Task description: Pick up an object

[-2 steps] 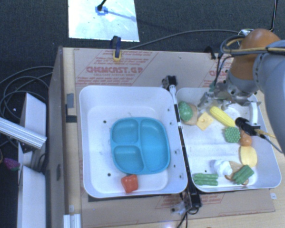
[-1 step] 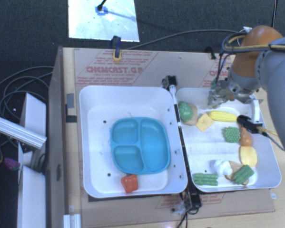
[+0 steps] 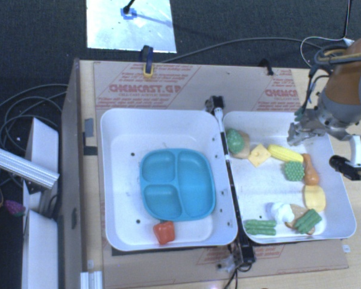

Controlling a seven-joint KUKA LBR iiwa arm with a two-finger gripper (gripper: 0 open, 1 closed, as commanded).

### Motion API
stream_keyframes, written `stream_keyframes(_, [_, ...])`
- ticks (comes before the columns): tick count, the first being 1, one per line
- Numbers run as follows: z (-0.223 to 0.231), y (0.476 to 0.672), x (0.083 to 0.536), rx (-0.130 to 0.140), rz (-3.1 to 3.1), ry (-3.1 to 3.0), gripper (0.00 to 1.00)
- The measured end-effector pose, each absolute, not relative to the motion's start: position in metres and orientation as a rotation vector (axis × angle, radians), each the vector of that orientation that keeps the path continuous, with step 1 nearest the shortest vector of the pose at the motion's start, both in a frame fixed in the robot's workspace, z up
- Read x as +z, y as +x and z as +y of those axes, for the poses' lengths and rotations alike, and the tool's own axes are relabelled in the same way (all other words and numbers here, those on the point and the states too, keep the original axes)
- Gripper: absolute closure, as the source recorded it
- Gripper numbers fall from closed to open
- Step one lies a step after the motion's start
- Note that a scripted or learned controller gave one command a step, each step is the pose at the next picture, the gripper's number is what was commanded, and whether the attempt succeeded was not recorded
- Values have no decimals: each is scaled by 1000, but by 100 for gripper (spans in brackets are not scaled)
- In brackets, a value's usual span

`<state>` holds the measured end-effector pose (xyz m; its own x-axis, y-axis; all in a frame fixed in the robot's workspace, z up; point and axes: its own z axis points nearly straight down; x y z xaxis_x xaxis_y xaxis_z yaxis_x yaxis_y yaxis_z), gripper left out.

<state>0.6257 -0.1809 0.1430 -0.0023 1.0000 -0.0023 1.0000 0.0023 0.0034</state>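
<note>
The right bin (image 3: 343,221) holds several toy foods. Among them are a green and tan piece (image 3: 236,142), a yellow cheese wedge (image 3: 259,156), a corn cob (image 3: 285,153), a green knobbly piece (image 3: 294,171), an orange carrot (image 3: 311,170), a yellow piece (image 3: 314,197), a white piece (image 3: 280,211), green beans (image 3: 260,226) and a green pickle (image 3: 307,220). My gripper (image 3: 299,132) hangs over the bin's far right part, just beyond the corn cob's right end. I see nothing held in it.
The left bin (image 3: 120,161) carries a blue divided plate (image 3: 177,183), with a red toy food (image 3: 164,232) near its front edge. A black clamp (image 3: 216,106) sits where the bins meet at the back. Cables trail off the bench at the left.
</note>
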Motion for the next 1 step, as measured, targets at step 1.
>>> stream_keyframes(1, [-180, 626, 143, 2, 2222, 2216, 0])
